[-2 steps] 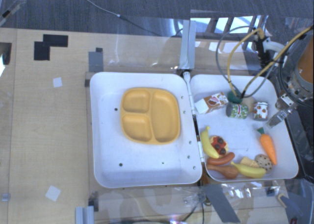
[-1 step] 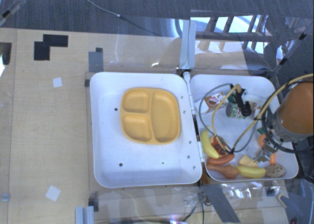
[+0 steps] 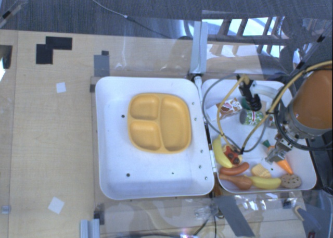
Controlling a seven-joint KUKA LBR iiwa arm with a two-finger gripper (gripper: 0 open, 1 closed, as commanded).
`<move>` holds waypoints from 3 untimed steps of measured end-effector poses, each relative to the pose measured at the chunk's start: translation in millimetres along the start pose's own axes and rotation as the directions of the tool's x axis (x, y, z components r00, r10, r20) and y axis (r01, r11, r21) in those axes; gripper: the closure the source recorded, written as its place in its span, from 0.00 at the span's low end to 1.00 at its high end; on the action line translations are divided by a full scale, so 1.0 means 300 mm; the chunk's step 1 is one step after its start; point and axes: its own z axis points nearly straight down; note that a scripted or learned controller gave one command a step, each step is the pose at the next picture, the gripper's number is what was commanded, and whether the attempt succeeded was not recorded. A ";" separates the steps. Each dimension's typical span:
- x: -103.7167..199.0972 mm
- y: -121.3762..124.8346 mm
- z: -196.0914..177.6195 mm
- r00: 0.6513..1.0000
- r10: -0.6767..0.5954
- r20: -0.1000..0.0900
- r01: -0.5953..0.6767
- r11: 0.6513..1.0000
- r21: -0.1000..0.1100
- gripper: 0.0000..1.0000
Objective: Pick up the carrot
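Small orange carrot (image 3: 284, 166) lying in right bin's near-right corner

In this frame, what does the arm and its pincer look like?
The arm shows a rounded orange section over a grey body. Black and yellow cables loop off it across the right bin. The pincer is small, metallic grey.

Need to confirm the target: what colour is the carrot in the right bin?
Orange: the carrot shows in the camera view, beside the end effector.
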 end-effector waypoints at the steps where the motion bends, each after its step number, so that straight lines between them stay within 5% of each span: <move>1: 0.094 0.036 0.258 0.992 -0.130 0.000 0.130 0.992 -0.003 1.00; 2: 0.179 0.102 -0.150 0.980 -0.199 -0.009 0.199 0.980 -0.003 1.00; 3: 0.313 0.053 -0.462 0.920 -0.392 -0.006 0.392 0.920 0.000 1.00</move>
